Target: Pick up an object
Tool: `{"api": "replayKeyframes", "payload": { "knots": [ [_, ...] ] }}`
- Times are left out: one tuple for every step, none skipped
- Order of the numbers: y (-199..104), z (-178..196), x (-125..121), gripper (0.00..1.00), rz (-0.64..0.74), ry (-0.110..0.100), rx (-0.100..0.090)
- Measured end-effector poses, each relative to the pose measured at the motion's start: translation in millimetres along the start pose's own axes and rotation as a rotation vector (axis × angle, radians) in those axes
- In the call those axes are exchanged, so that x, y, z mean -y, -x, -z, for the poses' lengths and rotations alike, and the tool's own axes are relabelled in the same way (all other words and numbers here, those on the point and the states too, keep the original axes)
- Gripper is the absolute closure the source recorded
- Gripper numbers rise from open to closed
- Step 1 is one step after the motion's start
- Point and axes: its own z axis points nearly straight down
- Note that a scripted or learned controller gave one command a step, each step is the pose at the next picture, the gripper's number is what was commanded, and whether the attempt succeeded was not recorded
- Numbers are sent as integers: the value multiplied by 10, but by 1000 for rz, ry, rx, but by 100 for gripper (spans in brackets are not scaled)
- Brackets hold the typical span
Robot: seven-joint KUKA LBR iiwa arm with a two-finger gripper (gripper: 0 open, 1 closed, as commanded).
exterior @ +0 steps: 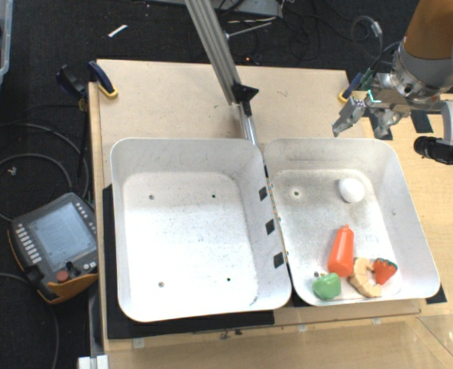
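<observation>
My gripper [362, 121] hangs above the far rim of the right bin [411, 206], open, with nothing between its fingers. Below it in that bin a white ball [351, 190] lies near the back. Toward the front of the bin stand an orange carrot-like piece [341, 250], a green round piece [327, 286], a tan piece [364, 277] and a small red strawberry-like piece [384, 270], all clustered close together.
The left bin [126, 206] sits beside the right one, sharing a middle wall. A slanted metal pole [214, 41] runs from the top down to the bins' back junction. A teach pendant [55, 241] lies on the floor at left.
</observation>
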Motion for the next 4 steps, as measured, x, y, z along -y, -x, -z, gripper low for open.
{"api": "replayKeyframes", "payload": {
  "knots": [
    [-1,29,-7,0,1,4,2],
    [0,-618,-21,0,-2,-1,1],
    [62,-1240,-19,0,-3,-1,1],
    [54,-1782,-9,0,-2,0,1]
  ]
}}
